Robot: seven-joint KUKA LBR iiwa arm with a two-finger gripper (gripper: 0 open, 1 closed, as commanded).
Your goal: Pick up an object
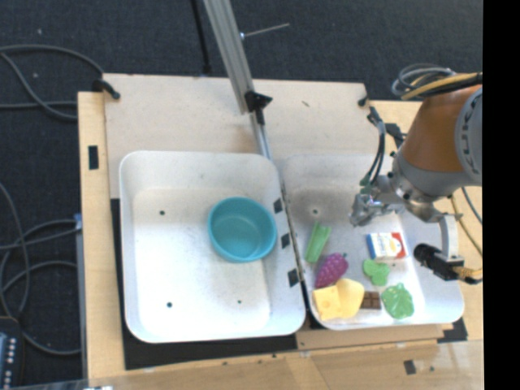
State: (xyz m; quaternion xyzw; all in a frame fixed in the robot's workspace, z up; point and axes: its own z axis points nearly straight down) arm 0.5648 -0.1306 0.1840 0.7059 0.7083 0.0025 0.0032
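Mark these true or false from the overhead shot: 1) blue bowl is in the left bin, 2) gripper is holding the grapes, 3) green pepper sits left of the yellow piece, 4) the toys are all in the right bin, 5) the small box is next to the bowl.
1. True. The blue bowl sits in the left bin.
2. False. The gripper is above and right of the purple grapes, apart from them, with nothing seen in it.
3. False. The green pepper lies right of the yellow piece.
4. True. They cluster in the right bin.
5. False. The small box is in the right bin, near the arm.
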